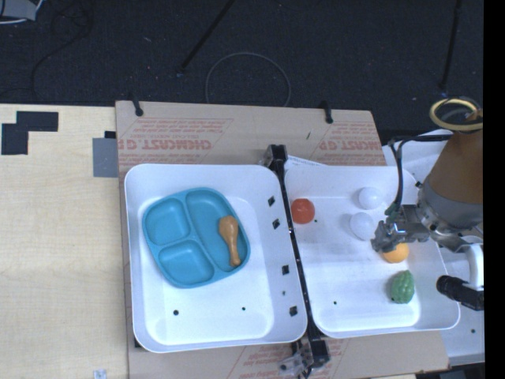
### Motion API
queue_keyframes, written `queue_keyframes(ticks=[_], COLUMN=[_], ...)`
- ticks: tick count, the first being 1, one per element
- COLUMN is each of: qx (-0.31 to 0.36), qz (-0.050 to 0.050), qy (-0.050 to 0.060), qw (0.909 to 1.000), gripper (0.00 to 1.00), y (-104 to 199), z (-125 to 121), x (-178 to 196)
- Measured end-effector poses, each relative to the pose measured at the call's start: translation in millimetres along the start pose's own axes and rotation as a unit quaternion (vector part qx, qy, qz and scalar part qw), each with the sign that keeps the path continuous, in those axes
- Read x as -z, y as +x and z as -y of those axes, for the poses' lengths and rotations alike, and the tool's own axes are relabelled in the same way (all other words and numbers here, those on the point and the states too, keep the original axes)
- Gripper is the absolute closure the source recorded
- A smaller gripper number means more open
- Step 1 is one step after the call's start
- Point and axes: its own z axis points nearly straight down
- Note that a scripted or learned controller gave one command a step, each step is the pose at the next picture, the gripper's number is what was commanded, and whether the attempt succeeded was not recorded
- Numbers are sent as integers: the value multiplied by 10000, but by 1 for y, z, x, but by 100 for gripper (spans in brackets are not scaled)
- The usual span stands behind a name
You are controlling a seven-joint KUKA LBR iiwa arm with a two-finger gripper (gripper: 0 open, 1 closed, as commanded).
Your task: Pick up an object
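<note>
The gripper [390, 240] was lowered onto an orange ball [395, 253], jaw state indeterminable, and a slip toward the nearby white balls [362, 224] was judged likely.

White balls [365, 210] crowd right bin [339, 322]; centre free.

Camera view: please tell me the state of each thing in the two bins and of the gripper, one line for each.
Blue plate: flat in the left bin, three compartments.
Drumstick: lying in the plate's right compartment.
Red ball: loose in the right bin, near the divider.
Two white balls: loose, close together.
Orange ball: directly under the gripper; grasp unclear.
Green thing: loose, untouched.
</note>
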Motion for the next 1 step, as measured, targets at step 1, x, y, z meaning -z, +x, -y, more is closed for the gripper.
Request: queue_keyframes(ticks=[1], qx=[4], qz=[3], qy=[-8], qw=[10000], gripper=[100], y=[-2], z=[-9], x=[58])
